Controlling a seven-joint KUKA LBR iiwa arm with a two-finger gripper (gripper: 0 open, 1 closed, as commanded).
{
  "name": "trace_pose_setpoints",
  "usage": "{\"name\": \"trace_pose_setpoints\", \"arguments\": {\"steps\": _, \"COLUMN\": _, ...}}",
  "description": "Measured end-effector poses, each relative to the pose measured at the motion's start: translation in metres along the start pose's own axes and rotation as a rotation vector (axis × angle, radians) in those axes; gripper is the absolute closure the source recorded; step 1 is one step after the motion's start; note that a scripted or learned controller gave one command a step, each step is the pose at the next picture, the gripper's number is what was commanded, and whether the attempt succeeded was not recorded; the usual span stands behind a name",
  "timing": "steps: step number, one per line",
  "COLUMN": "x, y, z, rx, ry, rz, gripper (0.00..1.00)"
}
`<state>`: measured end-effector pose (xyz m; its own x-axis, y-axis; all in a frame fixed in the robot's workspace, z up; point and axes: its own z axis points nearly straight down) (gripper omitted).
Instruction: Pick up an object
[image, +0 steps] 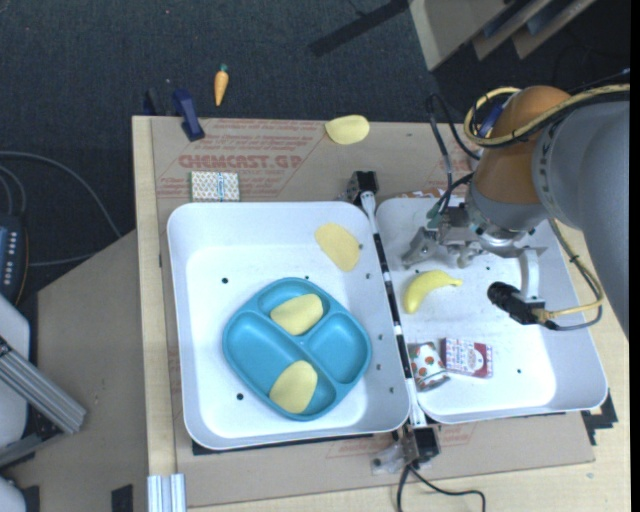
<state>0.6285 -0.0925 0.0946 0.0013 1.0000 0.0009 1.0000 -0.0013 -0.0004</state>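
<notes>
In the left bin (190, 300), nearest the camera, a glossy blue divided plate (296, 346) of moulded plastic held two smooth yellow lumps, one in a near compartment (293, 386) and one in a farther one (297, 312); a third yellow piece (338, 245) lay on the bin's white floor beyond the plate. Near the front of the right bin (570, 375) lay a small printed packet (453, 359) in red and white. Farther in lay a curved yellow toy banana (428, 288), just below the gripper (443, 246). The grey arm came in from the right, bent steeply down, its orange band above the wrist. The metal fingers appeared spread, with nothing between them, though cables blurred their tips. Beyond the bins, a yellow oval (347, 129) rested on the cardboard-brown bench (260, 155).
</notes>
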Motion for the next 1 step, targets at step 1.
{"name": "trace_pose_setpoints", "arguments": {"steps": 1, "x": -0.0017, "y": -0.0306, "z": 0.0103, "rx": 0.002, "ry": 0.000, "rz": -0.001, "gripper": 0.00}}
